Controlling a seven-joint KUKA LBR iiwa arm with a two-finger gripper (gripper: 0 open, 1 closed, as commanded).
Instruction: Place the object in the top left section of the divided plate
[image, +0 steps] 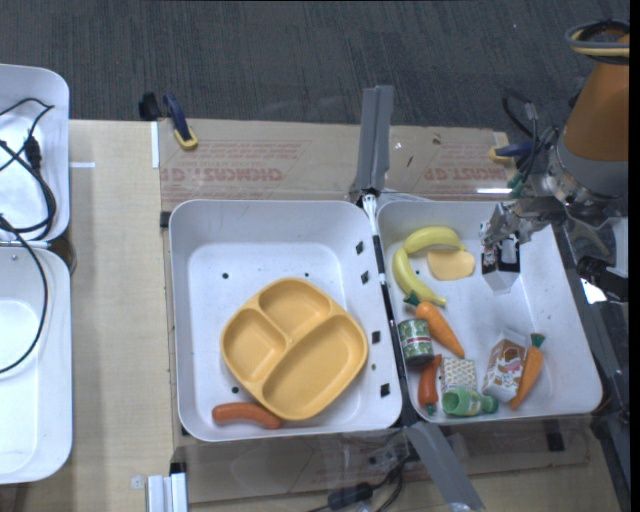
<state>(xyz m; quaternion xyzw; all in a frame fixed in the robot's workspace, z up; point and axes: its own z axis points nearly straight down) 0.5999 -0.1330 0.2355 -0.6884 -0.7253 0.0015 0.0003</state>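
Claw (499, 255) fingertips blurred above right bin (570, 300).

I see the divided plate (293, 347) lying in the left bin (200, 250) with a sausage (246, 414) just before it, while the right bin (560, 330) holds bananas (420, 258) behind, carrots (440, 328) midway, small packets (505, 368) in front, and the gripper (499, 252) above its rear.
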